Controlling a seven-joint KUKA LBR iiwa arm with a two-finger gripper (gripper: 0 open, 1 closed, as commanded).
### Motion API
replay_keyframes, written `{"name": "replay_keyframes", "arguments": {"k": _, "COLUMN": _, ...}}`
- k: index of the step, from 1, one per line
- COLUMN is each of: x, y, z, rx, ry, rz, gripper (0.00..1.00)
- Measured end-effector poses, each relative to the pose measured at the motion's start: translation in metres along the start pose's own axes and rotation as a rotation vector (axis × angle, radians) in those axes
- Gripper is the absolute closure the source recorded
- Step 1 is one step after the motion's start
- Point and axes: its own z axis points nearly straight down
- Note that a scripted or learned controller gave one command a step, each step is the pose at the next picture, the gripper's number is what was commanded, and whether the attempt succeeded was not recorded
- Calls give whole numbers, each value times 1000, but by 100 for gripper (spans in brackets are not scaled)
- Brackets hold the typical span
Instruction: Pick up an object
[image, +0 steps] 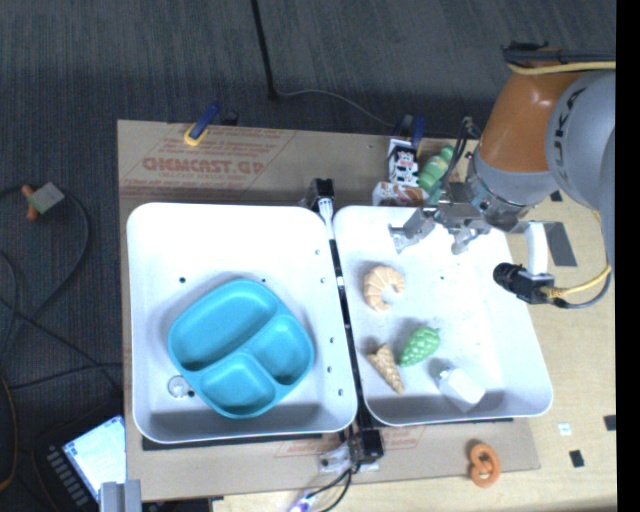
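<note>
- The tool (436, 236) is hanging over the far part of the right bin (520, 330), with its two fingers spread apart and nothing between them.
- No object is being held at this moment; the pick is not yet done.
- Four small objects are lying in the right bin. The croissant toy (383, 285) is sitting nearest to the tool, toward the left wall of this bin.
- Nearer to the front, the green bumpy toy (420, 346) and the cone toy (388, 367) are lying just beside each other, possibly touching. The small white object (460, 386) is resting near the front right corner.
- The left bin (150, 300) is carrying a blue divided tray (240, 348), which I judge too wide for these fingers.
- The croissant toy is looking to me like the best choice: it is standing apart from the others, so the fingers are having room on both sides.
- I am guessing it is light, hollow plastic, stiff and a little slippery. It is curved, so I would take hold across the thick middle, not at the thin ends, where it may squirt out.
- The green bumpy toy is probably giving more friction, but the cone toy beside it is crowding the grip.
</note>
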Motion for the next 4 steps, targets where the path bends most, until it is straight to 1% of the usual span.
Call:
{"name": "replay_keyframes", "arguments": {"k": 1, "x": 6, "y": -44, "z": 112, "rx": 4, "ry": 1, "rz": 1, "gripper": 0}}
{"name": "replay_keyframes", "arguments": {"k": 2, "x": -19, "y": -108, "z": 127, "rx": -8, "ry": -2, "rz": 2, "gripper": 0}}
{"name": "replay_keyframes", "arguments": {"k": 3, "x": -21, "y": -108, "z": 117, "rx": -10, "ry": -5, "rz": 3, "gripper": 100}}
{"name": "replay_keyframes", "arguments": {"k": 4, "x": -115, "y": -73, "z": 127, "rx": -8, "ry": -4, "rz": 2, "gripper": 100}}
